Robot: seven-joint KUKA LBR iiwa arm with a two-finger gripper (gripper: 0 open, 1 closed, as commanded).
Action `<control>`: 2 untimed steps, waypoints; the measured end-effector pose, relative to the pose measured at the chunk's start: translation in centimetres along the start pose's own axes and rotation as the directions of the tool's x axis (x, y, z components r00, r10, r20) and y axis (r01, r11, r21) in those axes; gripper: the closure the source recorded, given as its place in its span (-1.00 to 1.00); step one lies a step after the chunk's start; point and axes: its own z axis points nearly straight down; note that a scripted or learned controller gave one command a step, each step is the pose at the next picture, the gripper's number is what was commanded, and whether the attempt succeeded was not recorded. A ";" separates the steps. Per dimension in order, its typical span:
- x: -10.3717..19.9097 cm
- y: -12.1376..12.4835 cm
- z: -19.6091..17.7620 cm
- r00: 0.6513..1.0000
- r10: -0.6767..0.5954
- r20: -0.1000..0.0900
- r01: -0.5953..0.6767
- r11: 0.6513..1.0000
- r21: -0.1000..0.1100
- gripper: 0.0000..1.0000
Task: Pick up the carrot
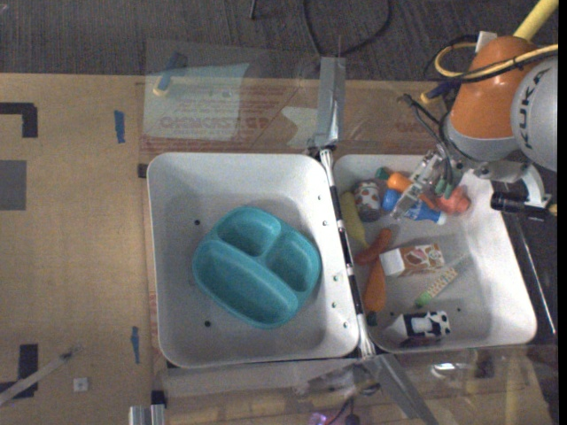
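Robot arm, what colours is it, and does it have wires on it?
The arm is grey, with a rounded orange band above the wrist and dark letters, KUK, on its side. Yellow and dark cables loop beside the orange part. Its pincer is small, metallic and silvery grey.

**KUKA arm: how it is looking**

Arm (532,104) is showing grey shell w/ big orange band above wrist, black "KUKA" letters on side. Yellow and black cables are looping near it. Gripper (423,187) is looking metallic, small.
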 end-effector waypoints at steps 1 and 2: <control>4.4 2.7 -10.2 0.995 0.103 0.000 -0.103 0.995 -0.004 1.00; 7.0 6.0 -11.8 0.996 0.095 0.000 -0.095 0.996 -0.005 1.00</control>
